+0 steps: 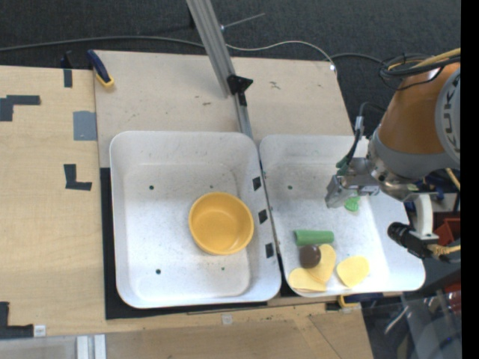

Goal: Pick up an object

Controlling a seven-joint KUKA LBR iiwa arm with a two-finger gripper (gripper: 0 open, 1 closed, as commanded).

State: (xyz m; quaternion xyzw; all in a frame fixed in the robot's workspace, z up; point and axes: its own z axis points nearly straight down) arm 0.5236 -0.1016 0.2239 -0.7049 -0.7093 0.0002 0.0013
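gripper (346,194) partly hiding small green obj (352,204), arm (419,126) cut off right

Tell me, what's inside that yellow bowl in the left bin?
The yellow bowl looks empty: its smooth yellow inside shows down to the bottom. It sits upright in the left bin. Whatever lies under the bowl is covered by it, so that can't be seen.

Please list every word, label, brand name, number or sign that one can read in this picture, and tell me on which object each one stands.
"KU": part of large dark lettering on the grey arm housing at the view's right edge, cut off by the frame.
The yellow bowl, the green cylinder, the two white bins and the gripper carry no legible text.
The grey tape pieces on the wooden bench are blank shapes, not signs.
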